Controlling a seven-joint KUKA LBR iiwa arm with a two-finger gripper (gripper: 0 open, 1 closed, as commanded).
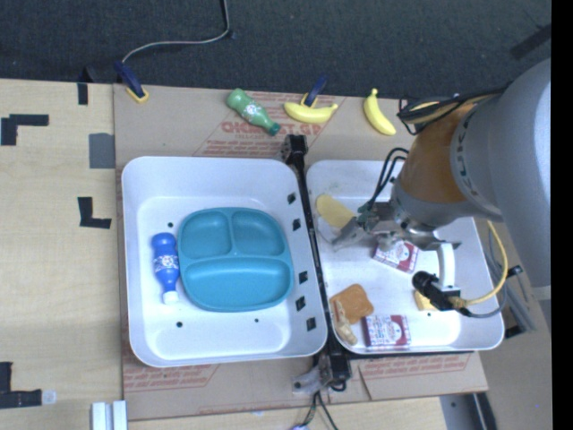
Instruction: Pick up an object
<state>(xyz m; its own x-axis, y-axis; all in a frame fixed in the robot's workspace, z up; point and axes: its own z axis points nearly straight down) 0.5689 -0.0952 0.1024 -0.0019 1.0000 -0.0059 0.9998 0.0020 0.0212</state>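
Scanning from the left, the left bin (143, 267) carries a blue bottle (164, 266) along its left wall and a blue divided plate (236, 259) across its middle; neither is near the arm. Beyond the bins' far edge, on the cardboard, lie a green bottle (252, 111) and two toy bananas (311, 111), well apart from the work.

The right bin (483, 334) is where the step is. A yellow wedge (335, 210) sits by its left wall toward the far corner, and the gripper (351, 231) is low just beside it, on the near-right side of it. Whether the fingers are spread or closed cannot be told here, and nothing is visibly held. A red-and-white packet (395, 255) lies just right of the gripper, partly under the wrist; a brown cookie-like piece (350, 305) and a second red-and-white packet (386, 331) rest near the bin's near edge.

The yellow wedge looks like the likeliest target. To do it well, the gripper should centre over the wedge rather than its edge, keep clear of the left wall, and lift straight up so the neighbouring packet is not dragged.
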